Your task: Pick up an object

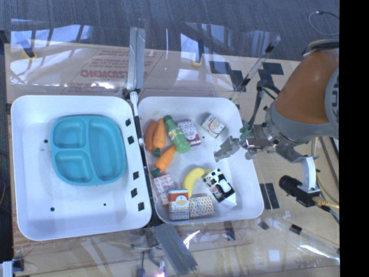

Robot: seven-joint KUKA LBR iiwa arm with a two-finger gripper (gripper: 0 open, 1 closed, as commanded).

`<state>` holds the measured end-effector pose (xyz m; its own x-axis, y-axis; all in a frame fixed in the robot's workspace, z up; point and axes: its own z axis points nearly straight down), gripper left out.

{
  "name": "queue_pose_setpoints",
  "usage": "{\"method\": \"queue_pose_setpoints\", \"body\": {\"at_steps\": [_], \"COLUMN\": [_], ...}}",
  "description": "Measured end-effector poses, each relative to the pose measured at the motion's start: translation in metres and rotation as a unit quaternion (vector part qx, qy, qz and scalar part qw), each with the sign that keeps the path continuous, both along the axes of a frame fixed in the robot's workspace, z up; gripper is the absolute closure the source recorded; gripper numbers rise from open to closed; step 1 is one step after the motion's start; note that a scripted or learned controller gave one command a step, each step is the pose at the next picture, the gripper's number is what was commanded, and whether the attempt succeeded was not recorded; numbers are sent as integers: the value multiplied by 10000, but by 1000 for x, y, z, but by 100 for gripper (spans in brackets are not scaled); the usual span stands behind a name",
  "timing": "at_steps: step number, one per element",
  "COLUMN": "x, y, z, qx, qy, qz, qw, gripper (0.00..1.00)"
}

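The gripper (228, 149) hovers over the right bin (245, 120), its grip state impossible to tell, apparently approaching the black-and-white carton (219, 184) just below it, so the next move calls for descending squarely onto it.

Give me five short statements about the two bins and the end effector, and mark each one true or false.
1. The blue divided plate lies in the left bin. True.
2. The banana lies on the blue divided plate. False: it is in the right bin, among the small boxes.
3. The end effector is over the right bin's right side. True.
4. The green bottle lies beside the carrots. True.
5. The end effector grips the black-and-white carton. False: the carton lies on the bin floor below it in the view, apart from it.
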<state>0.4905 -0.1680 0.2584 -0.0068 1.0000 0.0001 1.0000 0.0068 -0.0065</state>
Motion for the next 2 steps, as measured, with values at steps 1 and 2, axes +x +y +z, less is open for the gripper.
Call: {"method": "queue_pose_setpoints", "body": {"at_steps": [1,2], "x": [11,10], "y": [-23,-23], "z": [-146,-140], "qx": [1,-2], "qy": [7,27], "qz": [-546,-533], "qw": [9985,9986], "gripper": [0,100]}}
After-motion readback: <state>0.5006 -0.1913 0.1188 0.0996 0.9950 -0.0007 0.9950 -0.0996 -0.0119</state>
